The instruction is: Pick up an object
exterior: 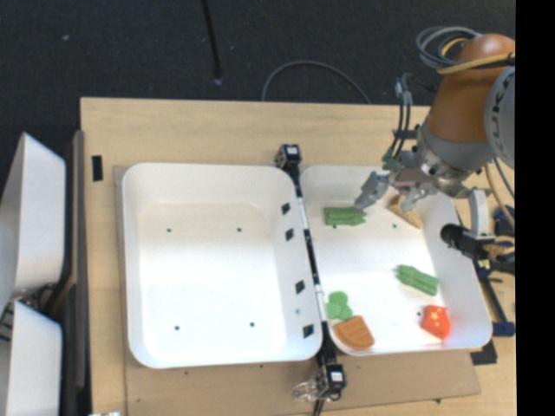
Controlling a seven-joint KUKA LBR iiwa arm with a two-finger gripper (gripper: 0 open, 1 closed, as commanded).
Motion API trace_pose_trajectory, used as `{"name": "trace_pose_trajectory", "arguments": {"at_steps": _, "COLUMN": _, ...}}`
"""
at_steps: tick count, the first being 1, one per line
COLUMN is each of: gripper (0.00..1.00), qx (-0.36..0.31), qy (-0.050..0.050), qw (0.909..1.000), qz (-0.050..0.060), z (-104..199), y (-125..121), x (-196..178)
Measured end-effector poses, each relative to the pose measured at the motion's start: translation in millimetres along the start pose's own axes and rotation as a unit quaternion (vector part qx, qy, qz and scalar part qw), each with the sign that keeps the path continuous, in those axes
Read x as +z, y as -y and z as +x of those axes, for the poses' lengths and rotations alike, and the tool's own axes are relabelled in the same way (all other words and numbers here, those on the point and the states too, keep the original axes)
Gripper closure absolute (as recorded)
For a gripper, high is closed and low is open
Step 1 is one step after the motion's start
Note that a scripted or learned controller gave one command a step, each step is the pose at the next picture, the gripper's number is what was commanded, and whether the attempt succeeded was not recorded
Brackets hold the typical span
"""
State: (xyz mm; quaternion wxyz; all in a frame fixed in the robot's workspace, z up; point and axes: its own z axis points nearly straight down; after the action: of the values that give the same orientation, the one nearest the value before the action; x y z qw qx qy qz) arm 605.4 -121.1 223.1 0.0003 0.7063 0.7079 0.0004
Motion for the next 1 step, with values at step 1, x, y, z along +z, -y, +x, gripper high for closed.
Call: {"name": "trace_pose_trajectory", "arguments": {"at_steps": 1, "gripper": 0.0, "qx": -0.001, "qy": 0.001, "qw": 1.0, "qz": 0.002, "z": -6.4, "y": -63.2, "x": 129.1}}
